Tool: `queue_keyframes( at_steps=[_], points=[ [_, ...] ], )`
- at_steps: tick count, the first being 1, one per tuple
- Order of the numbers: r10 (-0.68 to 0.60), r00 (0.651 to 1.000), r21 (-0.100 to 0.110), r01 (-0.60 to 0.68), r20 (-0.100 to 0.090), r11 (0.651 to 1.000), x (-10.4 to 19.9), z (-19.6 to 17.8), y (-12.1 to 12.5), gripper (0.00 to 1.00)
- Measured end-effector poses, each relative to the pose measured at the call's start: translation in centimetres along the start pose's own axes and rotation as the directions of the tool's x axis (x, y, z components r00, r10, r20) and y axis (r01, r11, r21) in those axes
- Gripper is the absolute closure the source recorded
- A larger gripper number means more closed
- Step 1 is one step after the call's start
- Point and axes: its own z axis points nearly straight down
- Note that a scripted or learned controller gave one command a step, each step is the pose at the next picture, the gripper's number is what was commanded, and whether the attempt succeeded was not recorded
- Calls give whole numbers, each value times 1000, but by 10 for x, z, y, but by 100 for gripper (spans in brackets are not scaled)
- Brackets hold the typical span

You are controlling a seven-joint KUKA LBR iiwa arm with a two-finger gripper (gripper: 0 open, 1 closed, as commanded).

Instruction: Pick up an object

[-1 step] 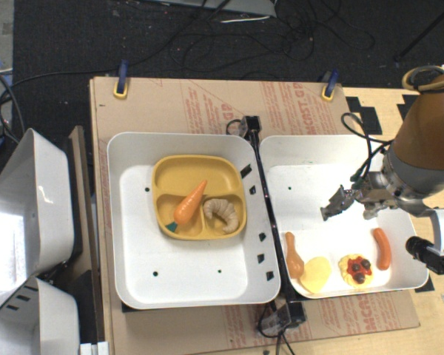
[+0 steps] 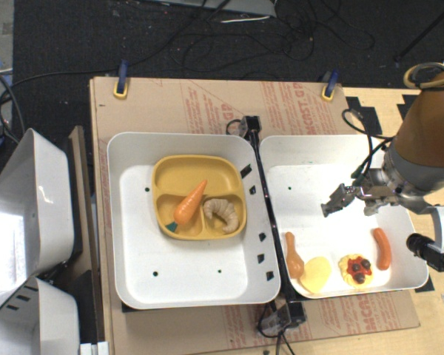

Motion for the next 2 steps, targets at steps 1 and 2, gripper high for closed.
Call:
queue_keyframes(
  at_steps=[1,2],
  points=[
    [3,1000,6,-3,-1,1000,-5,62,-6,0],
    [3,1000,5,-3,-1,1000,-9,107,-3,0]
  ],
)
